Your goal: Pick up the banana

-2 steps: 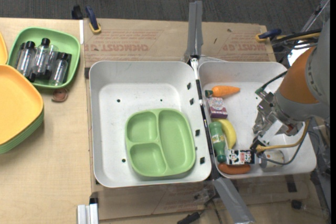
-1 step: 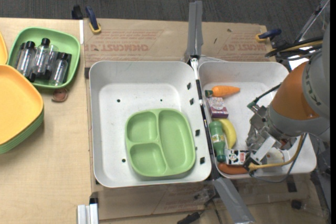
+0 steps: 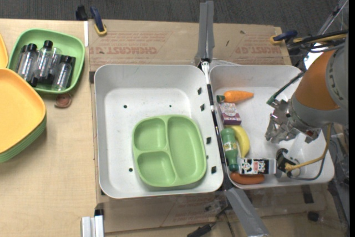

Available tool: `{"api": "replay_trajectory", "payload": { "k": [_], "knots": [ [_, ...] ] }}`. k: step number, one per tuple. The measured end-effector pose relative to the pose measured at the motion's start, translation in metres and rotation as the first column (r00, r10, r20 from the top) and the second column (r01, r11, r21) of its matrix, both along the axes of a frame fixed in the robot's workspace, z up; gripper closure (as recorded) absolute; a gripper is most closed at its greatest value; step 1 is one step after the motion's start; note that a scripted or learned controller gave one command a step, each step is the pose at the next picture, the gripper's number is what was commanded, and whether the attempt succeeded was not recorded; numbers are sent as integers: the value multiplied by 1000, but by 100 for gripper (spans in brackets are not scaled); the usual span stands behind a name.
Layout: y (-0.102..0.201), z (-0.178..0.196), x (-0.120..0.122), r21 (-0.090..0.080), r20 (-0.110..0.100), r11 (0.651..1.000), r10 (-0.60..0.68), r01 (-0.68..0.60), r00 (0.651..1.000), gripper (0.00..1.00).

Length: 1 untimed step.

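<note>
The banana [image 3: 242,140] lies in the right bin [image 3: 260,72], touching the green bottle [image 3: 229,142]. The gripper [image 3: 277,131] hovers right of it, finger state unclear; approach step, calling for leftward travel and descent.

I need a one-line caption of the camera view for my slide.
Gripper hovers in the right bin, apart from the banana beside a green bottle.
</note>
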State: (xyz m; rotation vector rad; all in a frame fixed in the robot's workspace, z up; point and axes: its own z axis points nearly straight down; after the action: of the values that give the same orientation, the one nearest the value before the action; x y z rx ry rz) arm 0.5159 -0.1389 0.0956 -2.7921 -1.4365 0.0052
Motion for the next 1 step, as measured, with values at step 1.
{"api": "replay_trajectory", "payload": {
  "k": [1],
  "knots": [
    [41,-3,-40,2,0,985,170,-170,985,100]
  ]
}}
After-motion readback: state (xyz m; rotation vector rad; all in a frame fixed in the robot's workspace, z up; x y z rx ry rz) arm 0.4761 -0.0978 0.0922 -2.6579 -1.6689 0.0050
